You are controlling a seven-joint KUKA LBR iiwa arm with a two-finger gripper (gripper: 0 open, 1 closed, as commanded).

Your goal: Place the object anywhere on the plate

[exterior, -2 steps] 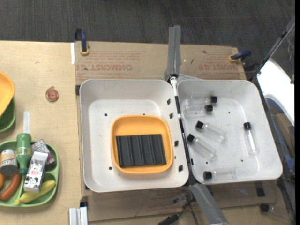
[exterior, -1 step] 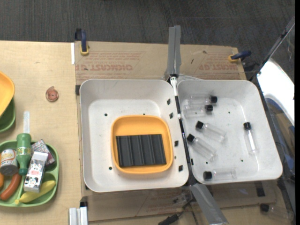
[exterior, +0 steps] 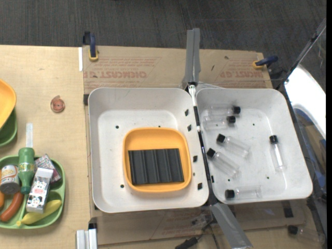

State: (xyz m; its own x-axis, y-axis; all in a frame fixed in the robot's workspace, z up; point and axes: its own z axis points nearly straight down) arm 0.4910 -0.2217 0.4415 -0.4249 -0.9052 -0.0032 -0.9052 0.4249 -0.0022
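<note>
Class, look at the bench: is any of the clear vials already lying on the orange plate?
No: the orange plate in the left bin carries a dark ribbed block, while the vials lie in the right bin.

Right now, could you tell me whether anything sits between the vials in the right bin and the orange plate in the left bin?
Only the two bins' adjoining walls separate the clear vials from the orange plate. A black ribbed block already covers most of the plate's floor, leaving mainly its rim bare.
</note>
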